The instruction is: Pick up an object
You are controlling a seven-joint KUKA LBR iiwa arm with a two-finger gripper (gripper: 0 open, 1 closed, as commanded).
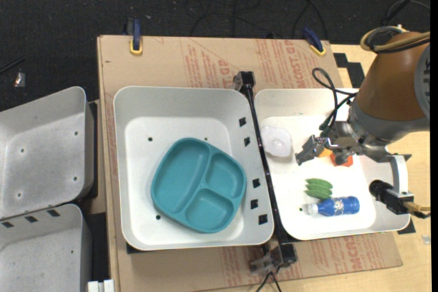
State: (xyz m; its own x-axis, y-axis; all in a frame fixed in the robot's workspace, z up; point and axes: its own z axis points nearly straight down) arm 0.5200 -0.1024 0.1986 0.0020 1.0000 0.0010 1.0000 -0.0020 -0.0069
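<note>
I am the gripper (316,147), and I hang over the right bin (291,226), near its middle. My 2 dark fingers (306,151) stand apart, and I see nothing between them, so I hold nothing.

I think I am in the reaching step, and the pick is not done yet.

4 things lie in this bin. A clear plastic cup (276,141) lies on its side just to my left. A small orange thing (341,158) sits close under my wrist, partly hidden. A green pea pod (319,187) lies lower down, and a blue bottle (336,206) lies just below the pod, almost touching it.

The left bin (133,219) holds a teal tray (198,184) with 3 parts.

The cup looks closest to me. Next, I think I must move over 1 thing, go down, and close on it. The cup is round, so it may roll away.
</note>
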